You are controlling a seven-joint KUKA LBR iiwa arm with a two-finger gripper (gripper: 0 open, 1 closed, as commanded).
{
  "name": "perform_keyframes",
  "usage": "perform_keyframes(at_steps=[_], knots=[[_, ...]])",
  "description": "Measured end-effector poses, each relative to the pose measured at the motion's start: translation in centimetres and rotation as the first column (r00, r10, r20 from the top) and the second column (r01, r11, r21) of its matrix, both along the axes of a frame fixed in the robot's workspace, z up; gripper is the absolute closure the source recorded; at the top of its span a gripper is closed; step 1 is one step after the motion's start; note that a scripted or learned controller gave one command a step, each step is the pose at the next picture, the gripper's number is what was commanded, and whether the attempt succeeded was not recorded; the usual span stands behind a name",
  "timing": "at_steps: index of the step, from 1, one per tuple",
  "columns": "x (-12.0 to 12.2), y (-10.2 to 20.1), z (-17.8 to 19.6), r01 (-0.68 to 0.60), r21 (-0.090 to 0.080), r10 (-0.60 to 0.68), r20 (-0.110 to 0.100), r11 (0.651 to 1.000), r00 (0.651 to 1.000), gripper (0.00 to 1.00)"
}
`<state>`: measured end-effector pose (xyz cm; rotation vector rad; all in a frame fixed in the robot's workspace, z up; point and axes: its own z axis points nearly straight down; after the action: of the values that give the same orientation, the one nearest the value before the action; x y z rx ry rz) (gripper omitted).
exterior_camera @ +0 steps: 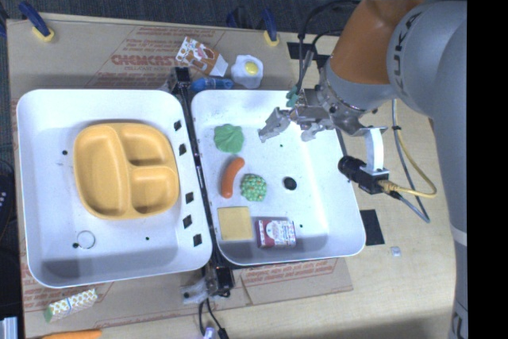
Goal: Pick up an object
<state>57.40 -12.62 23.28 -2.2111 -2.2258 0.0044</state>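
Right now the fingers hang spread apart over the right bin, with nothing between them; one metal tip points toward 9 o'clock, the other sits just beside it toward 3 o'clock. They hover above bare white floor in the bin's upper half, apart from every object below. Behind them, toward 2 o'clock, the grey arm with its orange band reaches in, trailing black and yellow cables.

From the fingers, a green leafy piece lies at 9 o'clock, near the bin's left wall. At 7 o'clock an orange sausage-shaped piece lies tilted, and just beside it, toward 3 o'clock, rests a green bumpy ball. A small dark spot sits at 6 o'clock from the fingers. Further toward 6 o'clock, along the bin's near wall, a yellow flat square and a red-and-white packet lie side by side, touching or nearly so.

The left bin carries a yellow divided tray. On the worktop beyond the bins, at 11 o'clock from the fingers, lie a small printed carton, a blue item and a white-and-yellow round piece.
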Motion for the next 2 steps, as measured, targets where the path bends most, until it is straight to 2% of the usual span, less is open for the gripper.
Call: perform_keyframes(at_steps=[1,2], knots=[[-3.0,2.7,-13.6,0.111,-0.001,-0.111,0.0,0.994,0.994,0.0],[-9.9,2.2,-14.2,0.166,0.0,-0.166,-0.001,0.986,0.986,0.0]])
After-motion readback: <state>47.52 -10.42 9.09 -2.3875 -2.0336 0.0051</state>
